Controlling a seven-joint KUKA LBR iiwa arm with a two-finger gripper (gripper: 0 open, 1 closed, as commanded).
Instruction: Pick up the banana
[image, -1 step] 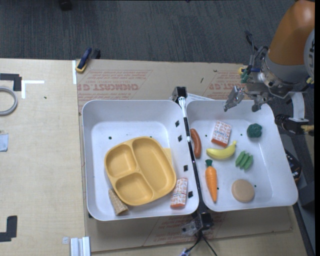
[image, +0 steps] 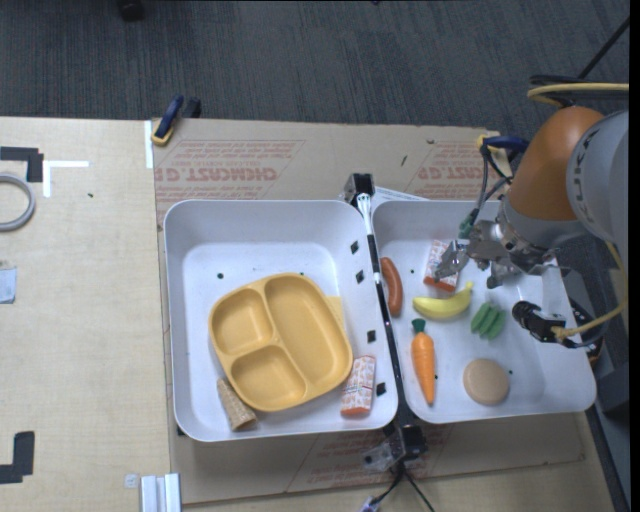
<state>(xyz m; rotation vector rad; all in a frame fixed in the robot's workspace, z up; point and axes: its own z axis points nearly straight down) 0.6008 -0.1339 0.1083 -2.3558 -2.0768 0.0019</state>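
Near the middle of the right bin (image: 560, 395) lies the banana (image: 444, 303), flat on the bin floor, my landmark for this entry. Long axis runs roughly left-right across the view, slightly tilted: one tip points toward the divider between the bins, the other rises a little toward the upper right, curve bowing downward.

My gripper (image: 458, 262) hangs just above and slightly right of the banana, close to its upper-right tip; I judge it not yet touching. Whether my fingers are open or closed I cannot tell; the metal parts blur together against the bin. Nothing is seen between them, so no grasp is claimed.

Key relation: banana lies below-left of my fingers. Judgement: a short move down and left would centre me on it, and the closing line should cross the long axis.

Neighbours, all relative to the banana:
- sausage (image: 392, 285): just left, upright along the divider.
- carrot (image: 424, 365): below, slightly left, near.
- green item (image: 488, 320): just right.
- round tan item (image: 486, 381): below right.
- red-and-white packet (image: 439, 263): just above, beside my gripper; risk of catching it instead.
- yellow divided plate (image: 280, 343): well left, in the left bin (image: 190, 300).

Task status: pick not yet done.
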